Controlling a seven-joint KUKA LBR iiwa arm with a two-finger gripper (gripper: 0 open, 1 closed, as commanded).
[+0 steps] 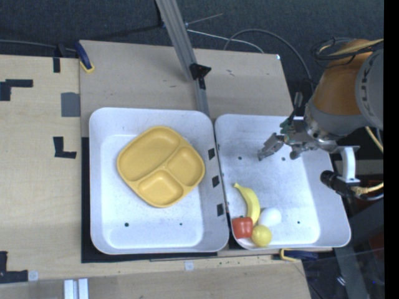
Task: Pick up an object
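In the right bin (312,185), near its front left corner, lie a yellow banana (249,202), a red item (243,227), a white ball (270,217) and a small yellow ball (261,235), all bunched together. My gripper (282,149) hangs over the back half of the same bin, well behind the pile. Its fingers are spread apart and open, with nothing between them.
The left bin (106,185) holds a yellow divided plate (160,166). A grey metal pole (181,36) slants down from the top to the joint between the bins. Cables run behind the right bin. My arm (346,98) fills the right side.
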